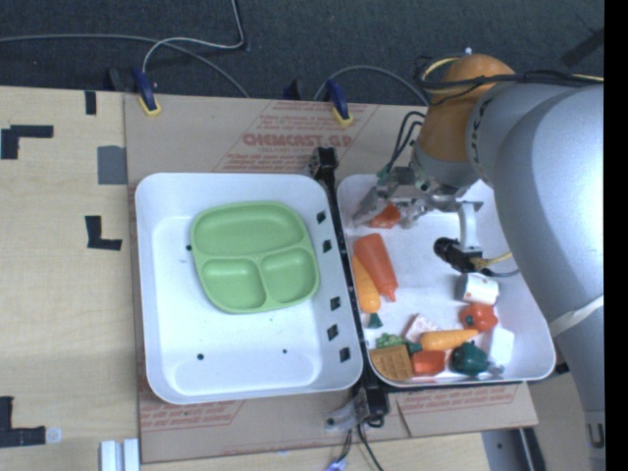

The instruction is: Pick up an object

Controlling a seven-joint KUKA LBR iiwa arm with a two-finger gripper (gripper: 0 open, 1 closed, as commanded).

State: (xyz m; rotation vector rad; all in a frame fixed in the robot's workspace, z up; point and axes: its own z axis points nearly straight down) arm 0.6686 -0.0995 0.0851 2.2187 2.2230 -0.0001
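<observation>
Camera view: arm reached in from right, gripper (pixel 400 202) low over right bin's (pixel 510 307) far left corner. Small orange-red piece (pixel 385 216) sat right at fingertips; grip on it unclear, finger state impossible to tell. Long orange toy (pixel 376 265) lay along right bin's left edge. Toy carrot (pixel 448 340) near front edge. Green divided plate (pixel 256 255) sat mid left bin (pixel 162 292).
</observation>
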